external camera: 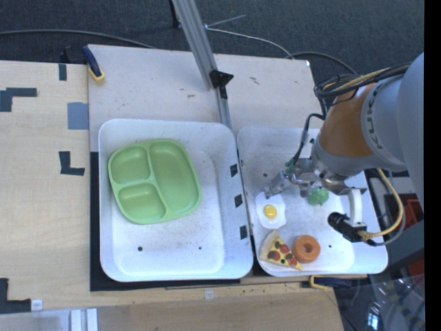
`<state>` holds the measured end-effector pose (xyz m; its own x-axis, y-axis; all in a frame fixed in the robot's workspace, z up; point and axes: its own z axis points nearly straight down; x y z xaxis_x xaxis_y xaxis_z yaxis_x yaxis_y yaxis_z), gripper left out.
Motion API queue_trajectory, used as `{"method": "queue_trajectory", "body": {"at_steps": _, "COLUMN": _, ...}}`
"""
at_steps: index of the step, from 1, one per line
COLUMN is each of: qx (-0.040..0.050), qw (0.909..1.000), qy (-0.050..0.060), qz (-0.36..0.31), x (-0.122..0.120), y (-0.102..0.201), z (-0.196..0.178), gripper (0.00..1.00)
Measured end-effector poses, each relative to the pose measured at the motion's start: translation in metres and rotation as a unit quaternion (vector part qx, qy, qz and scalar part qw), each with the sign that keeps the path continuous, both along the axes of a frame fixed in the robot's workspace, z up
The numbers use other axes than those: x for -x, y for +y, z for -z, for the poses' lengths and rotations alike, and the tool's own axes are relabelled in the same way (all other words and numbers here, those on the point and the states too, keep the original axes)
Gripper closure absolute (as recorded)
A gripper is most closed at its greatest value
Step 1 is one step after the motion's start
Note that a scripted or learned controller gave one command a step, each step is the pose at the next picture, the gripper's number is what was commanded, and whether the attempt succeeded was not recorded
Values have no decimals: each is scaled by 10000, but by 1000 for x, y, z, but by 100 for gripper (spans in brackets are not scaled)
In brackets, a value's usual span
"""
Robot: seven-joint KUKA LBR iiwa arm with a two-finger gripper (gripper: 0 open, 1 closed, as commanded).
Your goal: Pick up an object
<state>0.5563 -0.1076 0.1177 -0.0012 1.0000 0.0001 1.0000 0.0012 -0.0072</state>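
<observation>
The right bin (258, 147) holds a fried egg toy (271, 212), a pizza slice (278, 252) and a brown donut (306, 248) along its near side. A small green object (318, 197) lies just right of the egg, partly hidden under the arm's wrist. My gripper (292, 178) hangs low over the middle of the right bin, just above the egg and left of the green object. Nothing is visibly held in it.
A green divided plate (153, 180) lies in the left bin (172, 254). A metal pole (196, 36) slants down to the ridge between the bins. A blue and yellow clamp (93, 63) sits at the bench's far left corner. Cables trail at the right.
</observation>
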Motion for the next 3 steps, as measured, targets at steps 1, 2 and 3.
{"method": "queue_trajectory", "body": {"at_steps": 1, "qx": 1, "qw": 10000, "qy": -34, "qz": 3, "x": 0, "y": 0, "z": 28, "gripper": 0}}
{"method": "queue_trajectory", "body": {"at_steps": 2, "qx": -8, "qw": 10000, "qy": -34, "qz": -12, "x": -1, "y": 2, "z": 18, "gripper": 100}}
{"method": "queue_trajectory", "body": {"at_steps": 3, "qx": -2, "qw": 10000, "qy": -42, "qz": -2, "x": 6, "y": 5, "z": -28, "gripper": 100}}
